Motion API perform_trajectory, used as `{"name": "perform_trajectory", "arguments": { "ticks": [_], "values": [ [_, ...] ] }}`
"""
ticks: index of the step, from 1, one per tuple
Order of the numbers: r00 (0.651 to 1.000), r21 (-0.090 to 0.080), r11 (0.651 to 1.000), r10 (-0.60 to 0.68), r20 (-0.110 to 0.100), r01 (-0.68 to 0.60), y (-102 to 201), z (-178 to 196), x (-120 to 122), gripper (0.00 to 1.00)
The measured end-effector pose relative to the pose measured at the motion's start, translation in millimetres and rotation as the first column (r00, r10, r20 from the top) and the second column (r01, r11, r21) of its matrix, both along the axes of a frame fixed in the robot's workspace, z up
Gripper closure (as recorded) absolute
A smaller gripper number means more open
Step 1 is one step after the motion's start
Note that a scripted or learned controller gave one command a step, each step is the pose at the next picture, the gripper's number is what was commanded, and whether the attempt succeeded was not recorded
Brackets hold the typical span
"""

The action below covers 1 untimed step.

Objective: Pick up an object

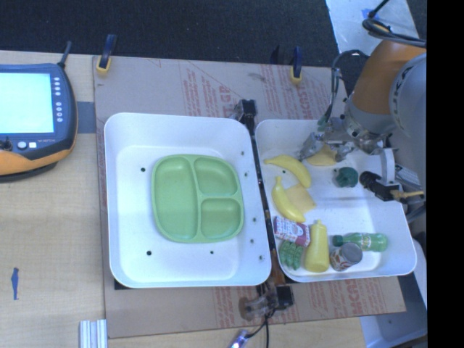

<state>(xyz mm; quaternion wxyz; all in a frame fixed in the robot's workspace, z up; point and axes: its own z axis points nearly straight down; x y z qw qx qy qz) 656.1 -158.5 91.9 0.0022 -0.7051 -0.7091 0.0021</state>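
My gripper [325, 148] hangs low over the far part of the right bin [397, 265], its fingers spread apart. A small yellow thing [324, 158] lies just beneath and between them, and I cannot tell if they touch it. Two yellow bananas lie to its left, one [290, 167] curved near the bin's left wall and one [288, 201] below it. A dark green round thing [346, 177] sits just right of the gripper. Nothing is lifted.
Along the right bin's near side lie a red packet [290, 230], a green packet [291, 254], a yellow bottle [317, 246], a can [348, 255] and a green bottle [366, 241]. The left bin [130, 263] holds a green divided plate [197, 197]. A tablet [32, 118] sits at far left.
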Motion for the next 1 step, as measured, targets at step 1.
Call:
{"name": "perform_trajectory", "arguments": {
  "ticks": [1],
  "values": [
    [1.000, 0.000, 1.000, 0.000, -0.002, 0.000, 2.0, -0.1, -0.4, 0.00]
  ]
}}
